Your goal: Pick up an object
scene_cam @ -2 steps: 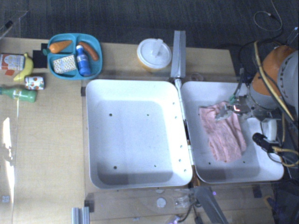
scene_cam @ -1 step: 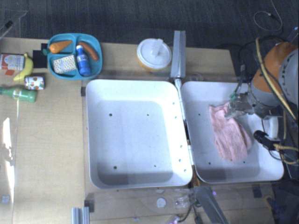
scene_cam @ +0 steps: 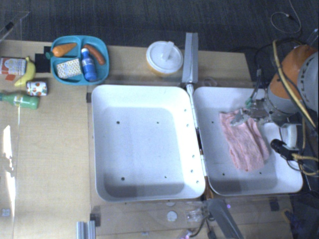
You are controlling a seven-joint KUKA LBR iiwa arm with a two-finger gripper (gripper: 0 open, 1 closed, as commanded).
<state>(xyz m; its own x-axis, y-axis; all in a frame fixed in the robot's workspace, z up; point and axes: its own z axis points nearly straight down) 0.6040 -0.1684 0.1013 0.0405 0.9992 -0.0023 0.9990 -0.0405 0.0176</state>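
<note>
A pink cloth (scene_cam: 244, 144) lies crumpled in the right white bin (scene_cam: 214, 133), running from its middle toward the front. My gripper (scene_cam: 248, 112) hangs low over the cloth's upper end, at or just above the fabric. The grey arm with its orange band (scene_cam: 289, 81) comes in from the right, with yellow cables looped around it. From this angle I cannot make out whether the cloth is held.
The left white bin (scene_cam: 144, 148) sits beside the right one, split by a ridge. Behind the bins are a white-lidded cup (scene_cam: 164, 58) and a blue divided plate (scene_cam: 103, 51) of toy food. At far left lie a banana (scene_cam: 27, 71), a can (scene_cam: 36, 88) and a green bottle (scene_cam: 20, 100).
</note>
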